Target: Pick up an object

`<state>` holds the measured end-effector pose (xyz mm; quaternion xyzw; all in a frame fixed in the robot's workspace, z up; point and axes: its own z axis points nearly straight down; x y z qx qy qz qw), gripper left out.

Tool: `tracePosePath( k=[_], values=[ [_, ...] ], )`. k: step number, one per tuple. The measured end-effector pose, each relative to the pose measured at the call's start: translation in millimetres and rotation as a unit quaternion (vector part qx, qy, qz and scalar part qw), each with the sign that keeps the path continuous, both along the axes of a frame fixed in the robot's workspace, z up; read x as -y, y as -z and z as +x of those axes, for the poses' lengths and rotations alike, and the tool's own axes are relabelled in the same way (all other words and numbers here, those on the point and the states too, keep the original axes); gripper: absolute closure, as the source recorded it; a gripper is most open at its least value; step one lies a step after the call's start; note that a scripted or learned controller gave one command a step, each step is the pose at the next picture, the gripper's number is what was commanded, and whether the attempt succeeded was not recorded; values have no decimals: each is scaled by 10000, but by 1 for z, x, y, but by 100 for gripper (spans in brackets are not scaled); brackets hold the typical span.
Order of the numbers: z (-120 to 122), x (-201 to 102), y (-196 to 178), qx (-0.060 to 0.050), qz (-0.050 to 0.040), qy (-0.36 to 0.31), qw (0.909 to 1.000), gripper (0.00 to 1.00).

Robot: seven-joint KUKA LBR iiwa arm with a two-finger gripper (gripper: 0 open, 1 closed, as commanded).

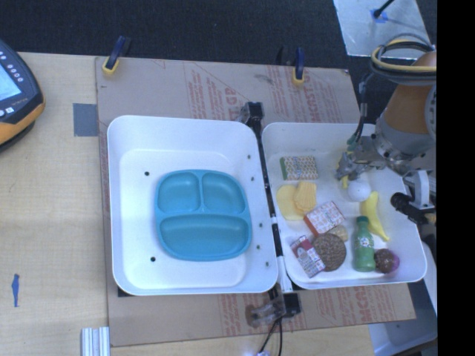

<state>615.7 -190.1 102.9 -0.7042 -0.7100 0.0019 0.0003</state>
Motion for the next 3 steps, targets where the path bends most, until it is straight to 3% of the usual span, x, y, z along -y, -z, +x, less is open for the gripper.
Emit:
tracePosePath(
  k=[1,2,3],
  values=[
    [-48,-50,-85,10,22,2,10000,100],
    [-35,-101,-124,24,18,-6,10000,100],
    [-94,-155,-123,-32,22,-7,10000,100]
  ],
)
